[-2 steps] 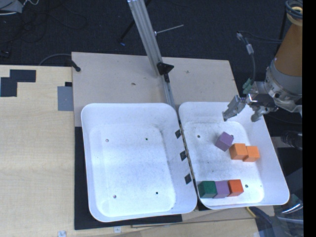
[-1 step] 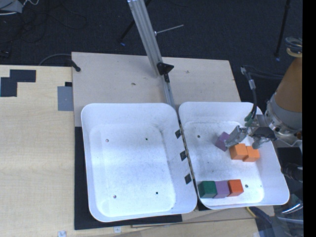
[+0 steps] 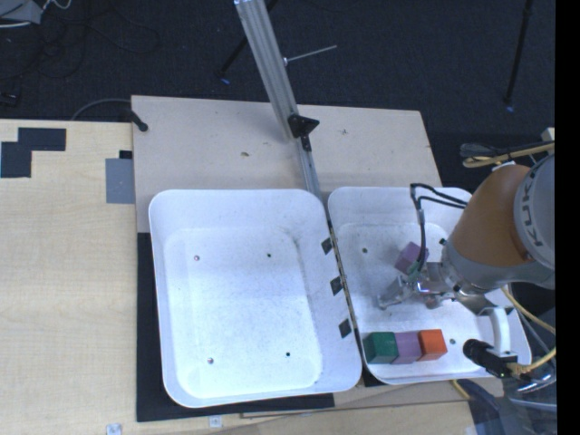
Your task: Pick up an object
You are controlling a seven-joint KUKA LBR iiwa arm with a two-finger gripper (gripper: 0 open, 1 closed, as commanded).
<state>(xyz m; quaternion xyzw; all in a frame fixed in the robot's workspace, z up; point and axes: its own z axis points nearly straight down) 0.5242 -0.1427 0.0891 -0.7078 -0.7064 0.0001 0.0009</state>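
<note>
Here the purple block [image 3: 408, 258] lies just beside the jaws [image 3: 405, 291].

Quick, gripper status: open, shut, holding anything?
Gripper: low in the right bin beside the purple block; whether it is open or shut cannot be told.

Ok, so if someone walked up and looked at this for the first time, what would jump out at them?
Probably the big grey arm with its orange band, reaching in from the right over the right-hand bin. Next, the row of three blocks along that bin's near edge: a green block, a purple block and an orange block side by side. Another purple block sits just by the gripper; the left-hand bin is plain white.
</note>
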